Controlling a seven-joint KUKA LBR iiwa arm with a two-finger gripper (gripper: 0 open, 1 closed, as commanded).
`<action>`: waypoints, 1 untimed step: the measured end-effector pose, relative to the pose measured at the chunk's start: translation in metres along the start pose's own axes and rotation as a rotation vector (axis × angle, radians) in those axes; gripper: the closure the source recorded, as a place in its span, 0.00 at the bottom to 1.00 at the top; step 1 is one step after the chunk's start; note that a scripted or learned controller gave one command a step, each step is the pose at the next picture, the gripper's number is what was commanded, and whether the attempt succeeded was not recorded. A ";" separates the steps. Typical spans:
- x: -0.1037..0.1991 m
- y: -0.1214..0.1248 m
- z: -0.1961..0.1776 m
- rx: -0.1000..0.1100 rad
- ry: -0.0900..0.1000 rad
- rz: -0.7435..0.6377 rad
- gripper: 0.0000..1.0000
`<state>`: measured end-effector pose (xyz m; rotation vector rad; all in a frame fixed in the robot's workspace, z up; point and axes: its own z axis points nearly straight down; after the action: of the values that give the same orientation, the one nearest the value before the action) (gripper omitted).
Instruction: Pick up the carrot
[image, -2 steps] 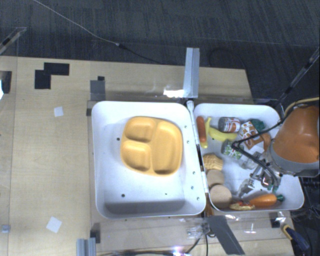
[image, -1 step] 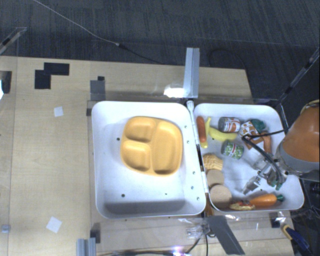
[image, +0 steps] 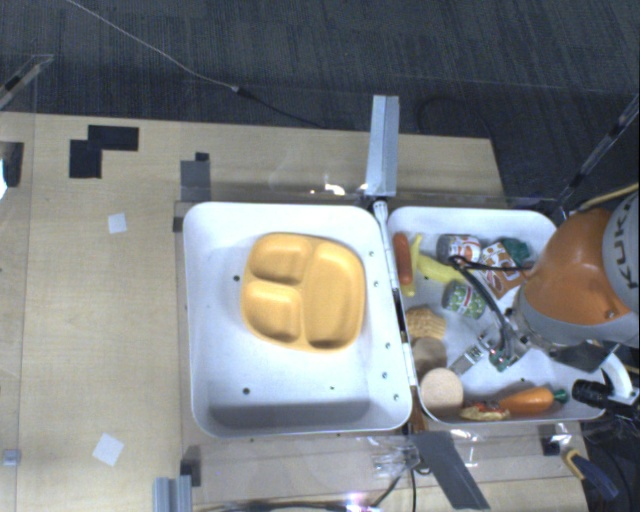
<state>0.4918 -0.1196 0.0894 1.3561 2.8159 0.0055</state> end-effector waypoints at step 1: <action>-0.002 0.004 -0.013 -0.008 -0.007 -0.010 1.00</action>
<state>0.4958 -0.1182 0.1022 1.3379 2.8136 0.0121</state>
